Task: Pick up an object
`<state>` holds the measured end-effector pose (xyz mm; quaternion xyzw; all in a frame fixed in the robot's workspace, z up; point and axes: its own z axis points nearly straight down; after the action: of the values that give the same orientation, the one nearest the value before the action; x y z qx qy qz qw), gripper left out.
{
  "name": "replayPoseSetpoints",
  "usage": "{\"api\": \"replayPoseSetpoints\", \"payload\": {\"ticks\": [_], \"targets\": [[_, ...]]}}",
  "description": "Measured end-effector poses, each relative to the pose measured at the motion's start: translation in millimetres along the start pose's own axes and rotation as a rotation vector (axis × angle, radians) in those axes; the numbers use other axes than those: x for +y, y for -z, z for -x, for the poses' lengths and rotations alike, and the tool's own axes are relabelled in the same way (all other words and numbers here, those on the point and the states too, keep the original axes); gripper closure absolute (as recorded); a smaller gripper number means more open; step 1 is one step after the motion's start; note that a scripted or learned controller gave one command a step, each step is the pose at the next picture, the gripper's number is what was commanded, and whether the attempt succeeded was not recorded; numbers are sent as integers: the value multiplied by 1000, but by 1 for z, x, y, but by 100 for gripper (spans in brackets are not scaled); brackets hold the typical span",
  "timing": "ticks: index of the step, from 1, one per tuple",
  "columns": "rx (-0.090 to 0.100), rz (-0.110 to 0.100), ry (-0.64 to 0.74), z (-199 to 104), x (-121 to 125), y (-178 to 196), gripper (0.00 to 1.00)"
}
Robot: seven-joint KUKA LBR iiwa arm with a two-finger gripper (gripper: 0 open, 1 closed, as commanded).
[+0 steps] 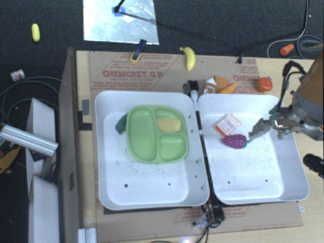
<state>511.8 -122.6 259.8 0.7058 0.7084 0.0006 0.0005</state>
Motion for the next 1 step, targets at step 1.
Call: {"api": "replayPoseSetpoints", "payload": {"ticks": [1], "targets": [[0, -2, 2, 10, 63, -100, 0]]}}
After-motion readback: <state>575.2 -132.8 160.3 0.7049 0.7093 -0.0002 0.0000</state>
